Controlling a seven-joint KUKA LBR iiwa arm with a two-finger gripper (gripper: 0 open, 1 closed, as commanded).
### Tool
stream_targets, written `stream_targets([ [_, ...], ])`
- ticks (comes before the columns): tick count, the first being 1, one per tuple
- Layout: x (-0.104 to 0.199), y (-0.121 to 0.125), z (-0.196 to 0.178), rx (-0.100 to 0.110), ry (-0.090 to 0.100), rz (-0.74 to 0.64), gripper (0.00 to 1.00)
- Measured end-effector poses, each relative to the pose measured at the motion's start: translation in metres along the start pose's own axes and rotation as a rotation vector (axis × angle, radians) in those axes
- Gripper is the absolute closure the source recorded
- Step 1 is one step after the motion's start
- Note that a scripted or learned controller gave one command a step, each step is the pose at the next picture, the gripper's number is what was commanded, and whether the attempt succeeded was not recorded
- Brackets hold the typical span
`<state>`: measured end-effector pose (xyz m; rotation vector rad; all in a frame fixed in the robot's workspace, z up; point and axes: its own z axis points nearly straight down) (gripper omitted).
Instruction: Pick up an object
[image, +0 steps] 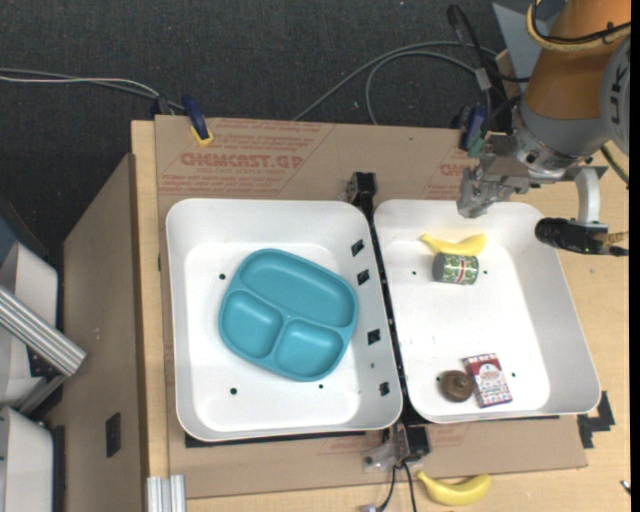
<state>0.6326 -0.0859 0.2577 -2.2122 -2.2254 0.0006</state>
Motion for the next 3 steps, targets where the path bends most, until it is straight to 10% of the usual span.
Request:
stream_targets([
  [3, 0.167, 0.008, 0.008, -0.005, 0.001, -0.002, 1.0],
])
